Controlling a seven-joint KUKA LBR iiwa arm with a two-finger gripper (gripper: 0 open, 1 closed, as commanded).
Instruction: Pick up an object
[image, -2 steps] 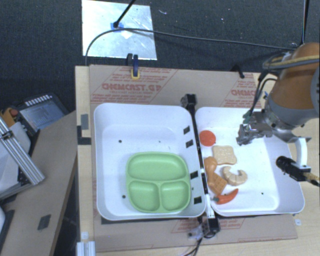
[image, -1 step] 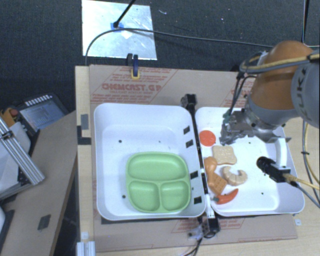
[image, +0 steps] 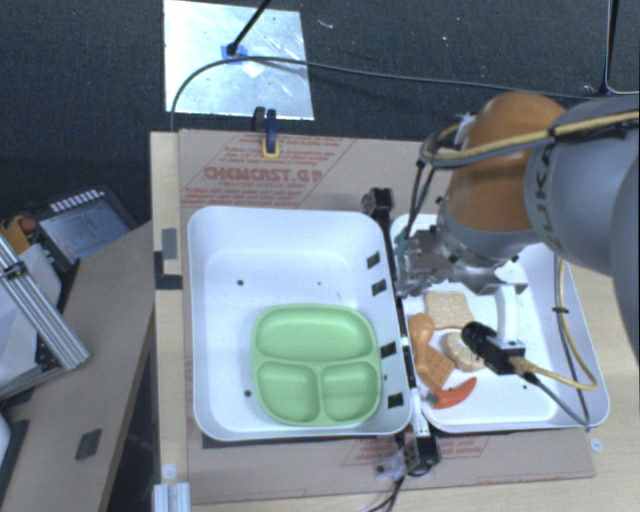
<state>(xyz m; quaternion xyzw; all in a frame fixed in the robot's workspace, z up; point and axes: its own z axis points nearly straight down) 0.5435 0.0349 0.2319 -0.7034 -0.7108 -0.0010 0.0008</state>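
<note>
1. Left bin (image: 215, 250): holds a green divided plate (image: 315, 362), lying flat and well apart from the gripper.
2. Right bin (image: 520, 400): small food-like items cluster at its left side, namely a tan square slice (image: 447, 305), orange pieces (image: 433, 366) and a red piece (image: 452, 393). All lie on the bin floor.
3. Gripper (image: 432, 268): low over the right bin's upper-left part, just beside the tan slice. The arm (image: 590, 190) covers its lower end.
4. Jaws: hidden under the wrist, so I cannot tell how far open they are. Nothing shows as held.
5. Progress, judged: pick not done, since nothing is lifted. Left to do is to close on one item, likely from the cluster, and raise it.
</note>
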